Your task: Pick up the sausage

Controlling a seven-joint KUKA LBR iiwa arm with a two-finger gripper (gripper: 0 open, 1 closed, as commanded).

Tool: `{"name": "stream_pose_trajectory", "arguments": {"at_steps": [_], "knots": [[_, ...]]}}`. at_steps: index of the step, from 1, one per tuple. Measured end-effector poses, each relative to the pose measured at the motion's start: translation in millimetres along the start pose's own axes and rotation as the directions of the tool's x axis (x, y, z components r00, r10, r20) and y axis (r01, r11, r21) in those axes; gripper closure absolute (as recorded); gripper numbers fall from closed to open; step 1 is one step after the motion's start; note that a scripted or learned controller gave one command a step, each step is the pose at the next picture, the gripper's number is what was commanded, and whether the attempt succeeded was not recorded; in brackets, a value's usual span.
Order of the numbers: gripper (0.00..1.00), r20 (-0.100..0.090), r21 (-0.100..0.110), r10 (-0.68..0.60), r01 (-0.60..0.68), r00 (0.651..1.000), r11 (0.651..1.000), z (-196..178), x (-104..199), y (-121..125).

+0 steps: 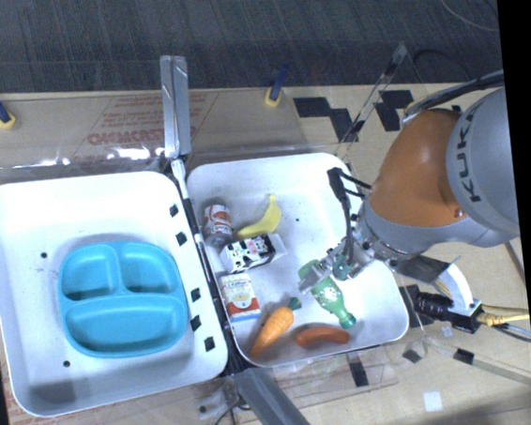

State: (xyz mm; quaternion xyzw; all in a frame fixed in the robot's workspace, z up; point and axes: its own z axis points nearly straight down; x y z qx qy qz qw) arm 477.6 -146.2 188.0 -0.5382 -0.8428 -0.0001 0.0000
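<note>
Sausage point(322, 336) one, carrot point(272, 329) one, banana point(262, 218) one, green bottle point(333, 303) one, jaws point(333, 268) state unclear.

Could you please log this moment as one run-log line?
gripper: over right bin, above green bottle | sausage: lying at bin's near edge, beside carrot, ungrasped | tray: left bin
</note>
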Motion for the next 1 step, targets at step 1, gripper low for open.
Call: {"name": "stream_pose_trajectory", "arguments": {"at_steps": [1], "knots": [[0.0, 0.0, 0.0, 0.0, 0.0, 1.0, 1.0, 0.0, -0.1, -0.1]]}}
